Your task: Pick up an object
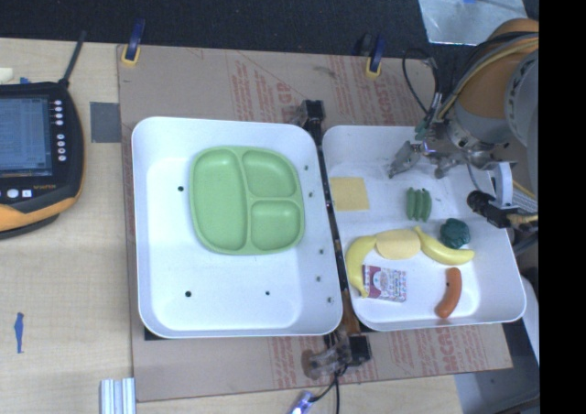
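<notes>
Your gripper [423, 161] hangs over the far part of the right bin [513, 298], its two fingers spread apart with nothing between them. Take the green pickle [418, 204] as your landmark: it lies just on the near side of the gripper, apart from the fingertips. Left of the pickle a flat yellow cheese slice [350, 193] rests near the bin's left wall. To the near right of the pickle sits a dark green round piece [455, 234], touching the end of a banana [446, 251]. Nearer you than the pickle, a pale yellow chip [396, 244] sits beside a second banana [359, 258], and a small white packet [385, 282] lies just below them. A sausage [449, 294] lies to the packet's right. Well left of the pickle, the left bin [165, 307] holds a green divided plate [246, 200]. Farther left still, a handheld controller [35, 154] rests on the bench [64, 311].
</notes>
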You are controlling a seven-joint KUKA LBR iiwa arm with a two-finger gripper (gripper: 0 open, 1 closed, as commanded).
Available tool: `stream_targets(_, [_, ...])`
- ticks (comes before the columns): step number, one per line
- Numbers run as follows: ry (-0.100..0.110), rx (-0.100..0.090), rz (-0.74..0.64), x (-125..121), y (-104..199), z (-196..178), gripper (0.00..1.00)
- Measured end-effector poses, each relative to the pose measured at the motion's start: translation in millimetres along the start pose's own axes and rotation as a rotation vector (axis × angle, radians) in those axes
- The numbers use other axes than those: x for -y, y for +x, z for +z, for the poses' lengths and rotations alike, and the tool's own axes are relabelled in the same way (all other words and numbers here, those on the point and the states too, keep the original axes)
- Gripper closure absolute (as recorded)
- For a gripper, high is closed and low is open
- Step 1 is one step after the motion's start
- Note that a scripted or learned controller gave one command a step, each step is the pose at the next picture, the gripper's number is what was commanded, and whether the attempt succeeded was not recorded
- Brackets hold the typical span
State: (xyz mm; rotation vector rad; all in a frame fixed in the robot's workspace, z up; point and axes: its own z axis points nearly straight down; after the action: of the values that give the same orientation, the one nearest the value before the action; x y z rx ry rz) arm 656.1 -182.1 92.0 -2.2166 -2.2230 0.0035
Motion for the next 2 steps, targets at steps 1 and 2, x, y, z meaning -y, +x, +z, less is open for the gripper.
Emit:
stream_targets(1, [0.001,0.001,-0.002,46.0,-1.0,0.4,0.0])
stream_targets(2, [0.003,0.002,-0.003,46.0,-2.0,-10.2,1.0])
